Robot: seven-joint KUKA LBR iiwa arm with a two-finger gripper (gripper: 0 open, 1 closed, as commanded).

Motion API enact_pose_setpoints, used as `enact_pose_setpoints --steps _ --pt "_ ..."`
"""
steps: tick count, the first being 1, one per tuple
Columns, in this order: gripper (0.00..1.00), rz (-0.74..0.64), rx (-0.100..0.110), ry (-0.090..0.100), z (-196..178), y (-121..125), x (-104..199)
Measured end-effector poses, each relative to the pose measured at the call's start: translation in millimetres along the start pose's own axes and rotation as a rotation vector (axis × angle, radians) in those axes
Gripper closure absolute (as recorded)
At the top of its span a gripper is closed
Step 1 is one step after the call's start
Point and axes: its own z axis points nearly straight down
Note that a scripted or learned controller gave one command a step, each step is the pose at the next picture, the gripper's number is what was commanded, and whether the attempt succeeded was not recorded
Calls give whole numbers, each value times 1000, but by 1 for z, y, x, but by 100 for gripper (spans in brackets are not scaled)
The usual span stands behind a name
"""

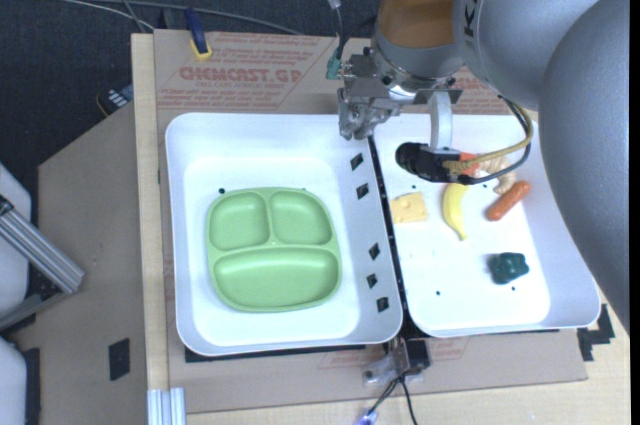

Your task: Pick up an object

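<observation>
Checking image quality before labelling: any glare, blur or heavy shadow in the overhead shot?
Camera view: even lighting, and the white bins are bright but not blown out; the arm close to the lens is soft and out of focus; the green tray, banana and carrot are reasonably sharp; the gripper is somewhat blurry; shadows are faint, and the floor at left is dark.
</observation>
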Motion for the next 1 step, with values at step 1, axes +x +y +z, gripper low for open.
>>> enact_pose_setpoints --steps 1 --pt "0 4 1 -1 0 0 -3"
